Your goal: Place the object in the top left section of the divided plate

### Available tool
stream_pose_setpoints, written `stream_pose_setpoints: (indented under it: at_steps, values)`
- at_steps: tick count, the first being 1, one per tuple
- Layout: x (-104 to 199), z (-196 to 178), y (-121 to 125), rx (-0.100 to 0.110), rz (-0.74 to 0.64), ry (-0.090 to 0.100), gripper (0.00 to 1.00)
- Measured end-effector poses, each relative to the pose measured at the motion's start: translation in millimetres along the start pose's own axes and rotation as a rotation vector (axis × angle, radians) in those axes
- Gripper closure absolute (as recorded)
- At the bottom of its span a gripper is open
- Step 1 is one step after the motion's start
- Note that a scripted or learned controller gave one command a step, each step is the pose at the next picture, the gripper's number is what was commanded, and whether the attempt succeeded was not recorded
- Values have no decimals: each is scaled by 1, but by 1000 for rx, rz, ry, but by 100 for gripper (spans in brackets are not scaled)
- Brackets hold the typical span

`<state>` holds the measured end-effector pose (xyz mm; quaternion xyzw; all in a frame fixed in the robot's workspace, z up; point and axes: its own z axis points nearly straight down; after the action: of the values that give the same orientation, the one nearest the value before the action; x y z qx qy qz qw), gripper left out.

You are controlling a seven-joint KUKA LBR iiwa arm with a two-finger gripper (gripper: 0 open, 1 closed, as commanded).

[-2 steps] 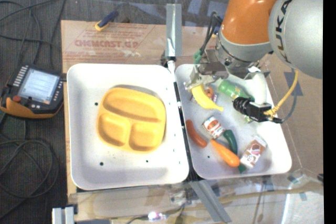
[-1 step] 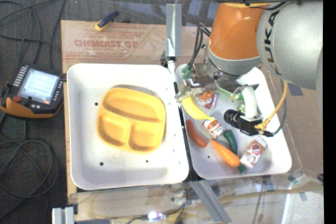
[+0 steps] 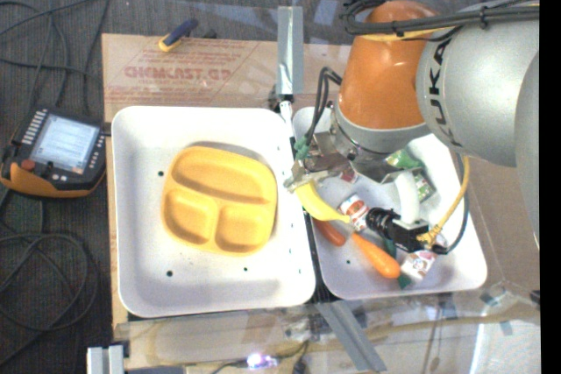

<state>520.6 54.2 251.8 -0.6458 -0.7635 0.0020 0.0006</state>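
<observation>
Banana (image 3: 317,204) lies at right bin's (image 3: 473,271) left edge, upper end right under gripper (image 3: 307,173) — cannot tell fingers' spread, or whether banana is gripped. Carrot (image 3: 375,256) just beside, small packets crowd around. Yellow divided plate (image 3: 221,198) sits mid left bin (image 3: 131,276), sections bare — white floor open all round it. Arm (image 3: 456,74) looms over right bin.

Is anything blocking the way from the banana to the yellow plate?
Nothing visible on the plate or the left bin's floor. The banana lies in the right bin under the gripper, so it must only clear the two bins' adjoining rims.
</observation>
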Motion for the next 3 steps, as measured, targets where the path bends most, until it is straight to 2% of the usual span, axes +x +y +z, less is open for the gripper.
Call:
stream_pose_setpoints:
  at_steps: [1,2,3]
  values:
    - [-28,37,-27,0,56,1,100]
    - [14,70,11,1,-82,1,100]
    - [29,26,9,-2,-204,3,100]
